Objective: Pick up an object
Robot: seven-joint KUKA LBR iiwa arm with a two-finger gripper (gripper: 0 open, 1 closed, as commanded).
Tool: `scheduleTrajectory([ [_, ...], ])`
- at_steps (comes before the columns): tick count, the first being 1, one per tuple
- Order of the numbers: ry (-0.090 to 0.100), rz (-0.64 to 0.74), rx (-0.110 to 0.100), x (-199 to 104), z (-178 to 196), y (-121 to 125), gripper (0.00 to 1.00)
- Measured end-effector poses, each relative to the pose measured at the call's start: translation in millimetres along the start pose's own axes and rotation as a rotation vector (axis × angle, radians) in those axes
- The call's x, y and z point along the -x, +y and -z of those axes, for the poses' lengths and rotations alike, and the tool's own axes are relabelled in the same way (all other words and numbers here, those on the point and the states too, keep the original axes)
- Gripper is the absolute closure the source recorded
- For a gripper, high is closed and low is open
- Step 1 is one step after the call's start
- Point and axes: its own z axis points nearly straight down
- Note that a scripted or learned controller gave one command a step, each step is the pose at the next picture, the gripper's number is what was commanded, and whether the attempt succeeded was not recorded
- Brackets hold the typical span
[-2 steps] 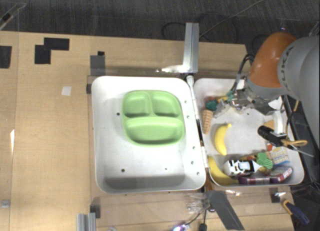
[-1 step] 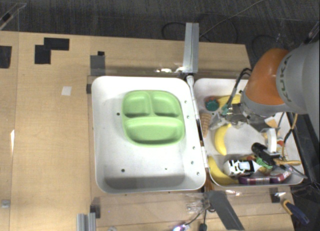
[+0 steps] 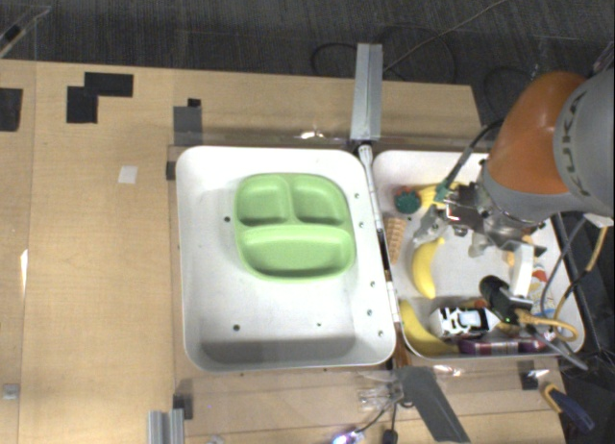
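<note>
A yellow banana (image 3: 424, 267) lies in the right bin (image 3: 386, 175), just beside the gripper (image 3: 478, 233), whose grip cannot be judged here. A green divided plate (image 3: 293, 225) sits in the left bin (image 3: 207, 288).

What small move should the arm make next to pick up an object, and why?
Probably a short descent toward the banana. The gripper hangs over the right bin, just right of the banana, and nothing is seen between its fingers. The banana lies mostly uncovered, while the items along the bin's near edge are crowded together. Whether the fingers are open is unclear, so this is tentative.
</note>
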Motion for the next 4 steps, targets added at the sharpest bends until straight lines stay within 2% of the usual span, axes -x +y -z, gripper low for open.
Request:
scheduleTrajectory([
  [1,-0.001,0.139,-0.003,23,-69,27,0.00],
  [2,-0.001,0.133,-0.001,33,-57,42,0.00],
  [3,0.000,0.154,0.009,25,-95,33,0.00],
  [4,0.005,0.155,0.016,22,-83,35,1.00],
])
